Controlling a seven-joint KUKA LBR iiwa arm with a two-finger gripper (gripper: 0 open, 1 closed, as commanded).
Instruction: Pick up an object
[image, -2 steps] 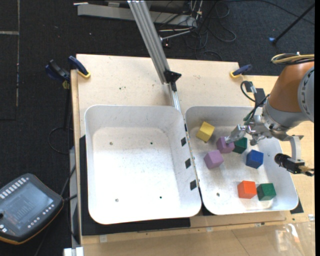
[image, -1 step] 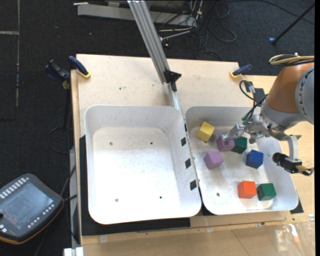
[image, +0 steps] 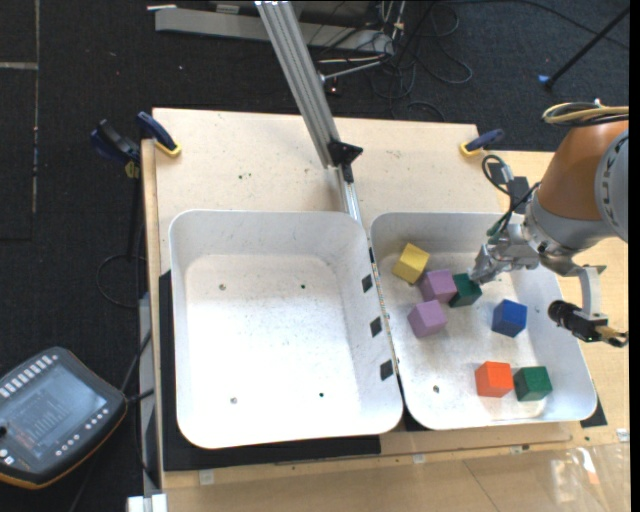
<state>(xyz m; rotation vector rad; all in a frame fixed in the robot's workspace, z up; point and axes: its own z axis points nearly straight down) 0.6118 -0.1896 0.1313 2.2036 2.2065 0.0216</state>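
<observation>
My gripper (image: 486, 270) hangs low in the right bin (image: 560, 300), reaching in from the right. Its tip is right at the upper right of a dark green block (image: 466, 291), touching it or nearly so. That block leans against a purple block (image: 437, 285). A yellow block (image: 411, 263) lies to the upper left, and a second purple block (image: 427, 318) sits below. A blue block (image: 509, 318) lies just under the wrist. An orange block (image: 493, 379) and a green block (image: 533, 382) sit side by side near the bin's front.
The left bin (image: 200, 300) lies beside the right one, with a raised divider between them. A slanted metal rail (image: 305, 80) crosses the back of the bench. A teach pendant (image: 50, 415) rests at the lower left, off the bench.
</observation>
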